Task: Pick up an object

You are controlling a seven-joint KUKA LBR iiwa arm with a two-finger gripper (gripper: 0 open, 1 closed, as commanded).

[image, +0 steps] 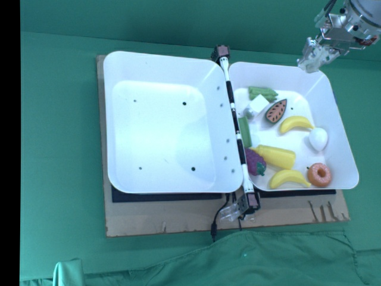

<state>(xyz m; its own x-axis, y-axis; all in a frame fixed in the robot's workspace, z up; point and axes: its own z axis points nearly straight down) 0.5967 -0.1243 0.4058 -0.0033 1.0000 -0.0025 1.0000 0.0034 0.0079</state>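
1. While the grey arm [363, 5] reaches in at the upper right, the tool [311, 57] hangs over the far edge of the right bin [339, 121], and nothing shows between its tips; whether it is released or clenched cannot be told.
2. Below and to the left of the tool, inside that bin, lies a green bean pod [262, 92], with a white cube [258, 105] just beside it.
3. Directly below the tool lies a watermelon slice [276, 111], and just past it a yellow banana [296, 123].
4. Farther below the tool, a white egg [318, 138] sits near the bin's right wall, and a glazed doughnut [319, 174] lies in the near right corner.
5. A second banana [289, 179] lies beside the doughnut, with a yellow corn-like piece [277, 156] above it and a purple grape bunch [256, 161] touching that piece's left end.
6. A green stick-shaped item [244, 131] lies along the bin's left wall.
7. Well to the left of the tool, the left bin [166, 124] sits on the green table [59, 130].
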